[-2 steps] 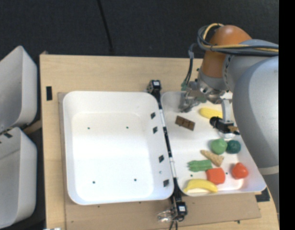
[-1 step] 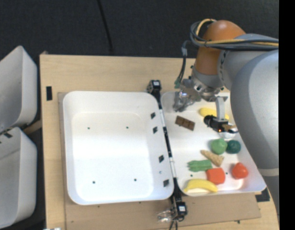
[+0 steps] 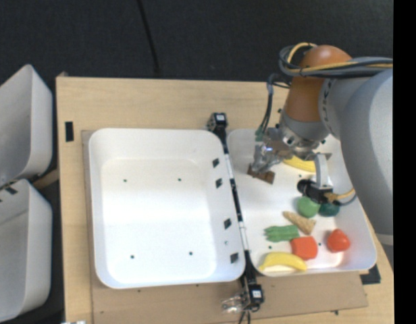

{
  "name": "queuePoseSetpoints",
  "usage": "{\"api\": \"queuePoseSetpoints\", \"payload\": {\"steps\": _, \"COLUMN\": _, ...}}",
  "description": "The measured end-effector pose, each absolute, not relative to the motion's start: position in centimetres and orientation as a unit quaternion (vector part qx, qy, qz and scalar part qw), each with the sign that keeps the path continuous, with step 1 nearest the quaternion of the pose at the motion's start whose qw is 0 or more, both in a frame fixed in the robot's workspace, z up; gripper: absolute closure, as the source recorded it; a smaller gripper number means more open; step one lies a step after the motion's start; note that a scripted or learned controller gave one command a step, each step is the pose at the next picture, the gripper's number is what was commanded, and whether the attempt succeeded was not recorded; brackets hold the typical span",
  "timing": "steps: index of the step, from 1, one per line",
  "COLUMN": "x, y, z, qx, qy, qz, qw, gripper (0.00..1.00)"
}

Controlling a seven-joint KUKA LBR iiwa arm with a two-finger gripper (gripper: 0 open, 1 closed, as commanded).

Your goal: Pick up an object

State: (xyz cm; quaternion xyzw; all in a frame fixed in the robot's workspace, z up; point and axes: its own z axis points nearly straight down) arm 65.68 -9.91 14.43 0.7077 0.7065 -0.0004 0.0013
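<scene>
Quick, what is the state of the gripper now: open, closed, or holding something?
Gripper: low over the right bin, above a brown object; its state cannot be told.

A light wooden bench (image 3: 147, 103) on a dark floor holds a shallow white left bin (image 3: 161, 208), with black clips (image 3: 217, 121) along the divider and two white rounded containers (image 3: 15, 181) standing at the bench's left edge.

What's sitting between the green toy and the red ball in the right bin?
In the camera view, an orange-red block lies between the green toy and the red ball, near the right bin's front edge, just above a yellow banana.
</scene>
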Motion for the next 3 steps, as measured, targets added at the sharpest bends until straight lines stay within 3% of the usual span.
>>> {"api": "queuePoseSetpoints", "payload": {"steps": 1, "x": 62.1, "y": -13.7, "z": 28.8, "qx": 0.708, "qy": 0.706, "qz": 0.0041, "qw": 0.008, "gripper": 1.00}}
{"api": "queuePoseSetpoints", "payload": {"steps": 2, "x": 60.4, "y": -11.7, "z": 12.0, "qx": 0.707, "qy": 0.707, "qz": 0.0052, "qw": 0.007, "gripper": 1.00}}
{"api": "queuePoseSetpoints", "payload": {"steps": 3, "x": 60.6, "y": -11.9, "z": 12.9, "qx": 0.710, "qy": 0.705, "qz": 0.0067, "qw": 0.010, "gripper": 1.00}}
